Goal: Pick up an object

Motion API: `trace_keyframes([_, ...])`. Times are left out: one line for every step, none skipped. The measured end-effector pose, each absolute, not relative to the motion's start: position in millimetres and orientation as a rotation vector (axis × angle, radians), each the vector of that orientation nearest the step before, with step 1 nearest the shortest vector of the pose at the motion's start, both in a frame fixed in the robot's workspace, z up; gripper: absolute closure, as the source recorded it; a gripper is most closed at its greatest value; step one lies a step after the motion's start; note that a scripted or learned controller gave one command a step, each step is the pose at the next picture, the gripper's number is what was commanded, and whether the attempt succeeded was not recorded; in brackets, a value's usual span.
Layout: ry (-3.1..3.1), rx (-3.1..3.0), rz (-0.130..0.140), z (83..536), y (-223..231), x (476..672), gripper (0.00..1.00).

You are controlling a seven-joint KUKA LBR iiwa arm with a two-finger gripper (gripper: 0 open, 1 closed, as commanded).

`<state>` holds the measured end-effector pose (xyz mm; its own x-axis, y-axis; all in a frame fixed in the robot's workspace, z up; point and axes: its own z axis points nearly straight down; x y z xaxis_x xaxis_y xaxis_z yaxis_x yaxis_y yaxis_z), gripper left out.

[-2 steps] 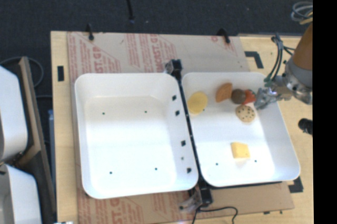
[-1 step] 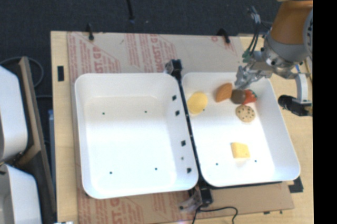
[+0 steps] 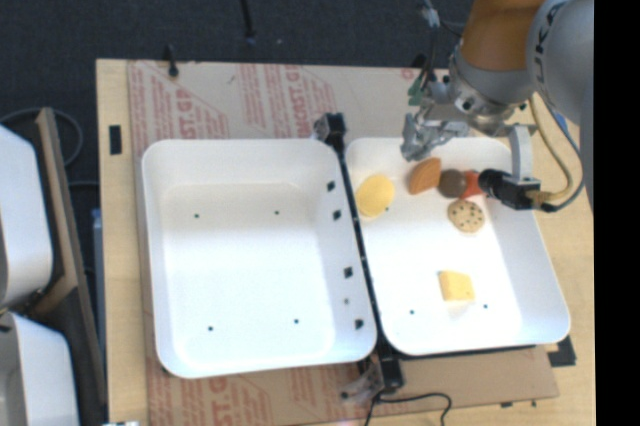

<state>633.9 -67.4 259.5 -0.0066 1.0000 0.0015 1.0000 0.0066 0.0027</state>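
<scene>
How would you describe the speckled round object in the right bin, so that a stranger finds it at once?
Start at the right bin, the one the arm reaches over. Near its far right side lies a row of small items; the cookie sits just in front of that row, nearer the camera. It alone is flat, round and tan with dark specks, unlike the plain yellow disc and the yellow wedge.

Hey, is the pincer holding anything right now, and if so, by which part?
Nothing is held. The pincer hovers over the right bin, just beside the orange-brown piece, with nothing between its fingers.
</scene>
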Motion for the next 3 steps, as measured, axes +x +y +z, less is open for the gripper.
trace_keyframes([2.227,2.216,0.003,269.6,-6.2,649.5,1.0])
trace_keyframes([2.228,2.214,0.007,309.4,70.7,653.1,1.0])
trace_keyframes([2.209,2.232,-0.004,288.0,-48.8,614.4,1.0])
